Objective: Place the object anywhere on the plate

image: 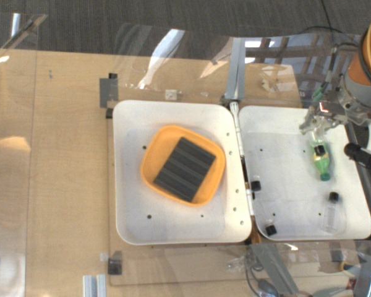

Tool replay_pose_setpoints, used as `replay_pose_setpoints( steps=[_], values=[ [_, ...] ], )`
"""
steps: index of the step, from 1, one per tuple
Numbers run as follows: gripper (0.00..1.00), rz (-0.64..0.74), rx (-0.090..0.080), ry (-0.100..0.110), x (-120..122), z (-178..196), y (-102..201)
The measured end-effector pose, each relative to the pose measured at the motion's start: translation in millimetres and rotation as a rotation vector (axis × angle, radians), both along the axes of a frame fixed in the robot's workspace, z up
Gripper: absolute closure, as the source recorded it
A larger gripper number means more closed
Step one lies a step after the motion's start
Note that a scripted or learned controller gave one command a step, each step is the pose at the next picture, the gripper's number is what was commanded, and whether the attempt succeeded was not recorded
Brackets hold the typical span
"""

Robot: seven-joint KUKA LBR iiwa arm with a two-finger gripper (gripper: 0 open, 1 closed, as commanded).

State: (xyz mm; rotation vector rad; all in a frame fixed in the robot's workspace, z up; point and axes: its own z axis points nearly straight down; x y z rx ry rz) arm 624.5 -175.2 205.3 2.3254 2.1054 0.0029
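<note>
Pick approach: green bottle (pixel 323 164) lying in right bin (pixel 284 184)
Gripper (pixel 317 124) hovers just above it, finger state indeterminable; it should descend centred across the bottle, then carry to orange plate (pixel 149 166)

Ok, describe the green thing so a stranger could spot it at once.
Look in the right shallow white bin, toward its far right side. There lies a small green bottle-shaped object, the only bright green thing there; the small black bits nearby are darker and shorter.
</note>
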Motion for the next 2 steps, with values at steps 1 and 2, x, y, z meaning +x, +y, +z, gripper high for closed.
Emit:
replay_pose_setpoints(
  steps=[1,2],
  values=[
    [1.00,0.093,0.000,0.000,45.4,-3.9,26.4],
    [1.00,0.196,0.000,0.000,45.4,-18.7,46.9]
  ],
)
